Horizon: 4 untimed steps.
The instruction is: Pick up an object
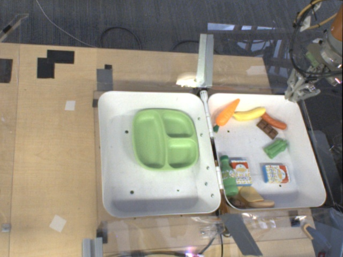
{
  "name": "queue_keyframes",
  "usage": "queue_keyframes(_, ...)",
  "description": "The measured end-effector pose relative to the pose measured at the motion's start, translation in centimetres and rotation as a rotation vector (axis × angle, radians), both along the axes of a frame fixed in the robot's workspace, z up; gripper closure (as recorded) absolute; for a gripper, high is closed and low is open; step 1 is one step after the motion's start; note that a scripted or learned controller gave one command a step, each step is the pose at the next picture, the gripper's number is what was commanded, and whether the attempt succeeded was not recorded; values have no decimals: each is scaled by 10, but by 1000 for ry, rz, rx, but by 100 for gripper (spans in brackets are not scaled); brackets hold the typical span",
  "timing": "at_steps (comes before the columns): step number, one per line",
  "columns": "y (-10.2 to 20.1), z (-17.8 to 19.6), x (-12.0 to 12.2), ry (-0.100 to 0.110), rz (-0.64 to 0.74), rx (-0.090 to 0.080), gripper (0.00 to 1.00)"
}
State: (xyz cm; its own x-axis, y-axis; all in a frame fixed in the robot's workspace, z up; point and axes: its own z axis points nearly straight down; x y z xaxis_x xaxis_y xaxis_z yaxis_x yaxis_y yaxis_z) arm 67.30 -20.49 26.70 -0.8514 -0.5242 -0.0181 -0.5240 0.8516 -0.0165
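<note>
The right bin (pixel 308 143) holds several small items: an orange carrot (pixel 227 112), a yellow banana (pixel 250 113), a red-brown sausage (pixel 276 122) beside a dark brown bar (pixel 266 128), a green block (pixel 276 148), two small printed cartons (pixel 240 171) (pixel 275 173), a green bottle (pixel 228 176) and a tan piece (pixel 253 197). My gripper (pixel 302 91) hangs over the bin's far right corner, above the rim and apart from all of them. Its two fingers stand spread, with nothing between them.
The left bin (pixel 115 186) bears a green divided plate (pixel 163 138). A metal post (pixel 204 60) rises behind the seam between the bins. Cables (pixel 308 15) loop over the arm at the top right.
</note>
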Motion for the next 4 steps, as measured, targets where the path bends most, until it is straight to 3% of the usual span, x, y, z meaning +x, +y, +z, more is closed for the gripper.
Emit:
queue_keyframes(1,0,-73,-63,18,384,0,100)
queue_keyframes(2,1,0,-1,9,510,-6,100)
queue_keyframes(3,-1,-53,-88,19,747,-6,100)
queue_keyframes(4,40,-8,-19,11,756,-8,100)
